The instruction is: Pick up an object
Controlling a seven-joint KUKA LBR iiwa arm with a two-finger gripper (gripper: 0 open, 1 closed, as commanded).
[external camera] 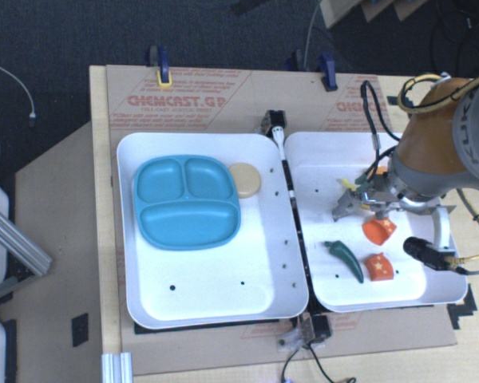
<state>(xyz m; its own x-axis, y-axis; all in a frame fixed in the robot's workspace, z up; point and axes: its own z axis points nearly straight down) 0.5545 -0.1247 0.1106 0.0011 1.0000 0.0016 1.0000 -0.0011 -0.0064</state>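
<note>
In the right bin [319,154], my gripper [369,207] hangs low over the middle of the floor. An orange object [378,230] lies directly under and against its lower edge; I cannot make out whether it is gripped. A red block-like object [380,267] rests just in front of it, near the bin's front wall. To the left of that lies a dark green, pepper-shaped object [346,259], slanted on the floor.
The left bin [223,294] holds a blue divided plate [188,200] with a tan round object [245,179] beside its right rim. A black divider strip [287,190] runs between the bins. The arm's grey and orange body [439,146] covers the right bin's far right.
</note>
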